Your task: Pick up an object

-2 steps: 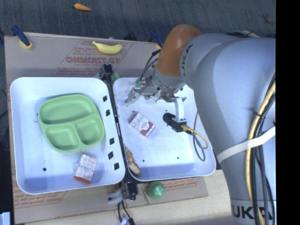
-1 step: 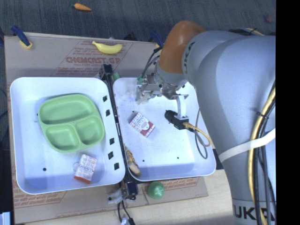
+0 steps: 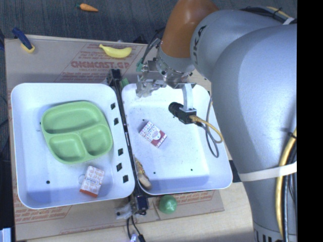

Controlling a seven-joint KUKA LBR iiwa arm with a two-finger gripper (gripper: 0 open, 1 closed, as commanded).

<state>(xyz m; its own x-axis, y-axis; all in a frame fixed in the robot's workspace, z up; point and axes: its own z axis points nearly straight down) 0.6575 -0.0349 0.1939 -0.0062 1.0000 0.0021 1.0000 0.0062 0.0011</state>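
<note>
- A green ball (image 3: 168,204) lies on the bench's near edge, outside the bins, just beside the right bin's near rim.
- In the left bin (image 3: 20,135) a small red-and-white packet (image 3: 92,180) lies near the near wall, with a green divided plate (image 3: 76,131) beyond it, mid-bin.
- In the right bin (image 3: 194,158) a second red-and-white carton (image 3: 152,134) lies mid-floor, its long axis slanting from far-left to near-right.
- The gripper (image 3: 146,84) hangs over that bin's far-left corner; the carton lies nearward of it, well apart, so it is judged the likeliest target.
- Whether the gripper is spread or closed cannot be told; nothing visibly sits in it.
- A yellow banana (image 3: 115,50) rests on the bench's far side.
</note>
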